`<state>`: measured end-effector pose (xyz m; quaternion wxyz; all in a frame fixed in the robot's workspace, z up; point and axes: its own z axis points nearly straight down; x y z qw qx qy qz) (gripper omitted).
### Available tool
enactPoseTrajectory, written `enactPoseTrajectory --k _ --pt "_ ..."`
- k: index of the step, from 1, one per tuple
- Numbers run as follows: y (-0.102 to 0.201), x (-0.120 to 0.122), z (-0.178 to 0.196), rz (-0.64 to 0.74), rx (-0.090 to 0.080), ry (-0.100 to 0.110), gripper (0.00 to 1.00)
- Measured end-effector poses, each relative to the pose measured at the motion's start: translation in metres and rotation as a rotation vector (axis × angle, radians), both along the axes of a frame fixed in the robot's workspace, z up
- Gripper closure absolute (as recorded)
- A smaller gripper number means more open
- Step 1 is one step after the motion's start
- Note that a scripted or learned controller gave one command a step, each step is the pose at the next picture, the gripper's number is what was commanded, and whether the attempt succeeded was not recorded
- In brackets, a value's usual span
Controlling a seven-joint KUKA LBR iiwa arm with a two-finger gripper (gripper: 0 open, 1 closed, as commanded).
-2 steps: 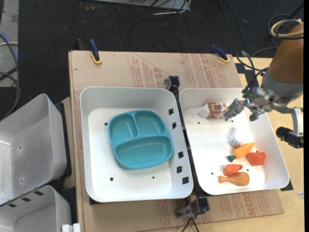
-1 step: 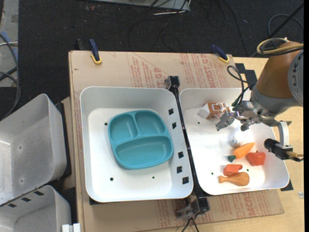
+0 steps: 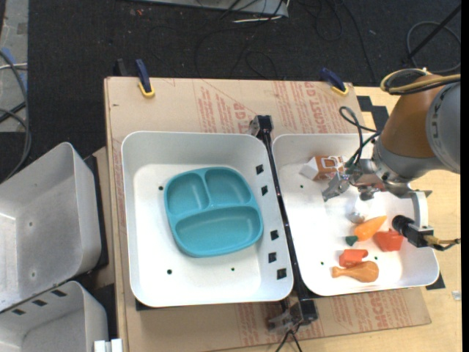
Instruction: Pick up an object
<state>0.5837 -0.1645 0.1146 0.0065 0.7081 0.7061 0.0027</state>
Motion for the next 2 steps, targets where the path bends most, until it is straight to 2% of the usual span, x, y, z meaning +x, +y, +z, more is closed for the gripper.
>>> enactPoseTrajectory --k 1,2 --pt "0.0 0.001 0.009 0.0 -0.001 -0.005 1.0" --pt "-0.008 0.001 0.055 0.0 0.003 0.008 1.0"
